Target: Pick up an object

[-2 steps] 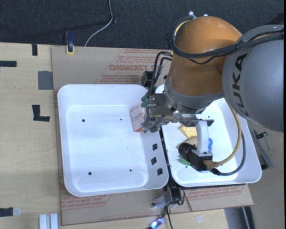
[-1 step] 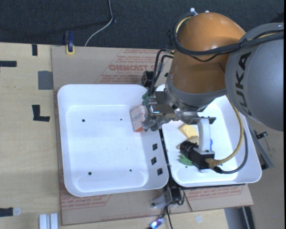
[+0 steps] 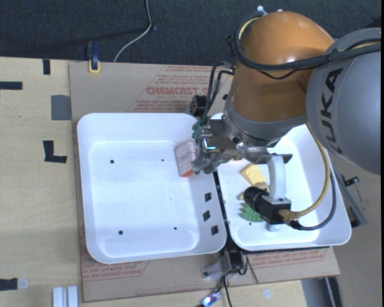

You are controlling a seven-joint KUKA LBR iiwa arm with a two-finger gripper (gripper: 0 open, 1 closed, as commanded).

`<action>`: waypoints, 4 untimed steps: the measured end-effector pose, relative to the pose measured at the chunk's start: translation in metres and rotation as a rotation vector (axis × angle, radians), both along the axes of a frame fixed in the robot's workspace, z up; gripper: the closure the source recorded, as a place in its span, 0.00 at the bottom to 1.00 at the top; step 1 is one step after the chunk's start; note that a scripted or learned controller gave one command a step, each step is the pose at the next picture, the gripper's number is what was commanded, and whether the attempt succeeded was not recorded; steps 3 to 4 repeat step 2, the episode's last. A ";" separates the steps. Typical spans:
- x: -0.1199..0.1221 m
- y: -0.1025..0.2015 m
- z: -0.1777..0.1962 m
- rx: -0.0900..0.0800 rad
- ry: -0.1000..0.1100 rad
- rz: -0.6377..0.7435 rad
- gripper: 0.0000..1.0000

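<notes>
1. Your gripper [image 3: 203, 153] hangs over the wall between the bins; you cannot tell whether it is spread or pinching.
2. A pink-and-white packet [image 3: 185, 159] touches it at the left bin's [image 3: 115, 126] right edge, probably its target.
3. A yellow piece [image 3: 251, 171] sits in the right bin [image 3: 320, 235].

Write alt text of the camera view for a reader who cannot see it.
A grey and orange robot arm reaches over two white bins, its pincer beside a small pink and white item at the left bin's right side. The right bin holds a yellow piece and a green piece.
</notes>
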State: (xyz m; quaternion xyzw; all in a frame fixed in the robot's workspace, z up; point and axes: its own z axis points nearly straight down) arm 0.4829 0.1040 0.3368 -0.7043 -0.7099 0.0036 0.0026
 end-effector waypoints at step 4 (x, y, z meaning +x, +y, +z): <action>0.000 0.025 0.012 0.001 -0.003 -0.001 1.00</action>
